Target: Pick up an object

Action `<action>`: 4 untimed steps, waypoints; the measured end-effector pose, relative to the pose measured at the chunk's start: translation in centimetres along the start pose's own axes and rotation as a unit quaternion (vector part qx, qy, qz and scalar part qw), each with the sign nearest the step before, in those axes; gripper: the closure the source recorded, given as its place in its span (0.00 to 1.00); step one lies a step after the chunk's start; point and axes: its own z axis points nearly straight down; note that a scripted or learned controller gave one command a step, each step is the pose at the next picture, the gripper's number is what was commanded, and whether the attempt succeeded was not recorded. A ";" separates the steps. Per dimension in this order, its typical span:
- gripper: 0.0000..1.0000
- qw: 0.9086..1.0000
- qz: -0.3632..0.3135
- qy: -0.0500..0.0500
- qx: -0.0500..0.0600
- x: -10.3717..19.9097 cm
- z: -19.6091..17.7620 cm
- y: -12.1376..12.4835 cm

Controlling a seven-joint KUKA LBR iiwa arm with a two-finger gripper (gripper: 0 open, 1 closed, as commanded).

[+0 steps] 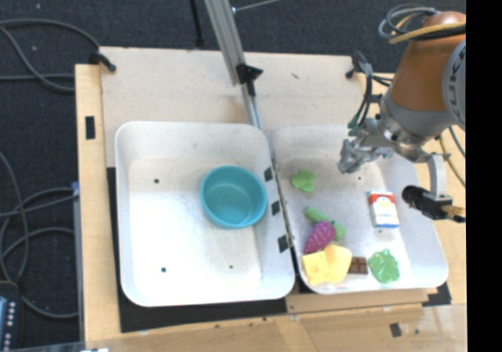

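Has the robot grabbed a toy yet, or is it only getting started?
Nothing looks picked up yet. The gripper hangs above the right bin with no toy between its fingers. The purple grapes, yellow block, small box and green pieces all lie in that bin, and the blue bowl sits in the left bin. The grabbing and lifting are left.

Tan bench [165, 84] bears two white bins: left bin [141, 264], right bin [427, 260], side by side.
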 end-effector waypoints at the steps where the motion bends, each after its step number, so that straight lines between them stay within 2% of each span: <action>1: 1.00 1.000 -0.001 0.001 0.000 6.0 -0.8 0.0; 3: 1.00 1.000 -0.001 0.000 0.001 16.0 0.8 -1.2; 4: 1.00 1.000 -0.001 0.001 0.000 20.4 -0.5 -1.9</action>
